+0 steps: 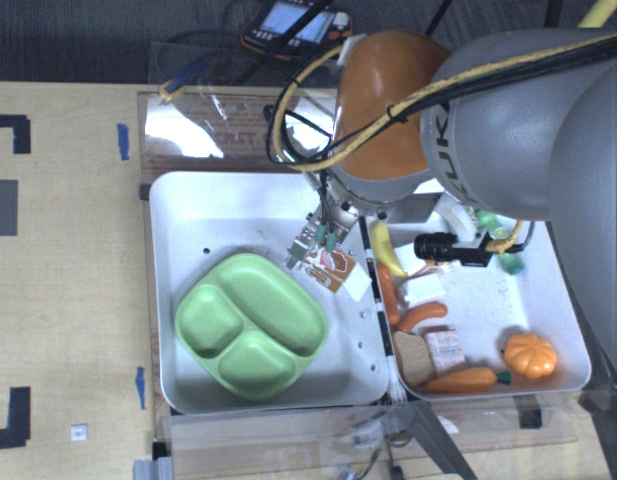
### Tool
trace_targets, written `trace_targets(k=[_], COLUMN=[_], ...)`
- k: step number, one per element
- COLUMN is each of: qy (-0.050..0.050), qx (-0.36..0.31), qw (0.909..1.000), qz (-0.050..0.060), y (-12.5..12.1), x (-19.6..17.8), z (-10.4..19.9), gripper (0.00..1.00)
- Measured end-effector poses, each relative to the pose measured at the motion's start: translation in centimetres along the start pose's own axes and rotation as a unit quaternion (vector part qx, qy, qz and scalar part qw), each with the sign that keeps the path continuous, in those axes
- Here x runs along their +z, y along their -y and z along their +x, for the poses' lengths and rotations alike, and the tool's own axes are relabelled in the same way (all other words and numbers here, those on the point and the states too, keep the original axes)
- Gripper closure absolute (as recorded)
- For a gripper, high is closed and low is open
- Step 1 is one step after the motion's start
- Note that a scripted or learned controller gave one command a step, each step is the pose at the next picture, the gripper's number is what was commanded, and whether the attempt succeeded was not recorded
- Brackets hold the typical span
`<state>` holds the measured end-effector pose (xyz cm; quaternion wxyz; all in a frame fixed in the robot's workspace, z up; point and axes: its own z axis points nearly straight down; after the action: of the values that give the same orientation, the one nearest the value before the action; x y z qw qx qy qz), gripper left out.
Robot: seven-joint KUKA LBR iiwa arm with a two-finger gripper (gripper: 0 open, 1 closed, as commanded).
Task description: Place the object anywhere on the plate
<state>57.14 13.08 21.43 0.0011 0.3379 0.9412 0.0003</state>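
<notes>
The plate (250, 323) is smooth light-green plastic, rounded and split into three compartments, lying in the left bin (188, 208); the gripper (314, 243) hangs over that bin just beyond the plate's upper right rim, its thin metal fingers pinching a small flat packet (330, 268), brown, white and reddish, glossy like printed card; its long axis slants from upper left to lower right; the right bin (548, 308) holds a banana (386, 250), sausages (420, 315), a carrot (458, 378) and a small orange pumpkin (530, 355).

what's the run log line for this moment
gripper: over left white bin, holding small brown packet | green sectioned plastic plate: bare | placement: not yet done
</notes>
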Motion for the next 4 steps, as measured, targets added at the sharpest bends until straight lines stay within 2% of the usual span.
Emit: trace_targets(k=[1, 2, 3, 4], qy=[-0.002, -0.003, 0.000, -0.003], qx=[0.041, -0.076, 0.012, -0.104], qw=[0.9991, 0.9971, 0.9999, 0.9946], qz=[0.001, 0.002, 0.000, 0.002], y=[4.8, 5.1, -0.3, 4.1], x=[6.6, 6.3, -2.4, 2.4], z=[0.8, 4.2, 6.4, 7.8], gripper=[1.00, 1.00, 1.00, 1.00])
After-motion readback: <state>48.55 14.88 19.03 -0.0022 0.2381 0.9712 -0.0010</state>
